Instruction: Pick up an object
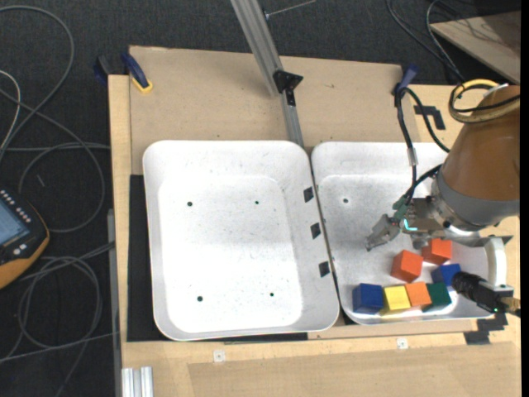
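Pale particle-board forms the desk (207, 89), which stands on dark carpet crossed by loose grey cables; two blue clamps grip its far corners and a slanted metal rail runs down to the seam between the two white bins. The left bin (165, 222) shows a speckled floor with four dark dots. The right bin (355, 172) holds the blocks. The jaws (382, 235) hang over the right bin's floor below the grey wrist with its orange band, the dark fingers pointing toward the seam; they seem slightly parted with nothing between them, though the view is too small to be sure. Just to the right of the jaws lies an orange block (406, 265), with a second orange block (440, 250) beyond it under the wrist. Nearer the bin's front rim, below and right of the jaws, sit a blue block (368, 297), a yellow block (397, 298), a small orange block (419, 293) and a green block (439, 298) in a row. A handheld pendant with a lit screen lies on the carpet far left. No writing can be read.
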`<state>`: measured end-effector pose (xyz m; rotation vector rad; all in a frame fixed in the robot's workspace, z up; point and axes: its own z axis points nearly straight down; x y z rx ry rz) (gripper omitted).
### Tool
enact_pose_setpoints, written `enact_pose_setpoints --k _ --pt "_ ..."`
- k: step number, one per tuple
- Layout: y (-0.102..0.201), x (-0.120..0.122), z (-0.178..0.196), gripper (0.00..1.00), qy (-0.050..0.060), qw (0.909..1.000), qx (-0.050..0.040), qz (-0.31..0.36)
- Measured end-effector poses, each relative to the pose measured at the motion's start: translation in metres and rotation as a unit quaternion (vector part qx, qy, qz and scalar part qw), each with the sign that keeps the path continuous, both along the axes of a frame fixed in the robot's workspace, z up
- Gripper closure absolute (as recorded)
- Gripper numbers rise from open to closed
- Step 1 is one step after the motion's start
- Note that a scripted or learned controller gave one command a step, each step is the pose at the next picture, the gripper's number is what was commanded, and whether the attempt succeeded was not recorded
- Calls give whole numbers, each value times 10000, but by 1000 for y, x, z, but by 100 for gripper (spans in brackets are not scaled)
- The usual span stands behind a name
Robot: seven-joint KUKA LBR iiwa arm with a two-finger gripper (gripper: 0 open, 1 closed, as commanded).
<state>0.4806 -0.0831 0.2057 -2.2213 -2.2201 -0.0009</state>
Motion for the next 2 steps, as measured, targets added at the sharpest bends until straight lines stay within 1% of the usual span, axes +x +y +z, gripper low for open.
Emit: enact_pose_setpoints --k 1,2 --pt "0 2 -63 0 41 10000 8 -1" --pt "1 2 -107 0 6 10000 5 5"
